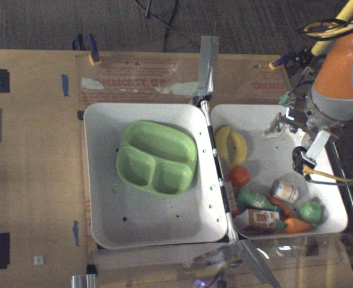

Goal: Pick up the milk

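From where I stand, the bench (pixel 38 161) carries two white bins side by side. The left bin (pixel 98 179) holds a green plate (pixel 157 158) with three compartments, sitting flat and a little askew toward the far half.

The right bin (pixel 260 161) is the busy one. A banana (pixel 231 146) lies along its left wall, and a red tomato (pixel 239 176) sits just below the banana's near end. Along the near side is a crowded row: a green bottle (pixel 255 198) lying on its side, a carton (pixel 261 218) with an orange label flat in front of it, a carrot (pixel 297 225) at the near rim and a round green fruit (pixel 311 211) in the near right corner.

The milk (pixel 285 191) is a small white container with an orange band. It lies tilted in the near right part of that bin, between the bottle and the green fruit, just behind the carrot.

The arm (pixel 338 77) comes in from the right, its orange band over the bin's far right corner. The gripper (pixel 278 125) hangs over the far right part of the right bin, well apart from the milk and with nothing visibly in it. I cannot tell whether it is spread or pressed together.
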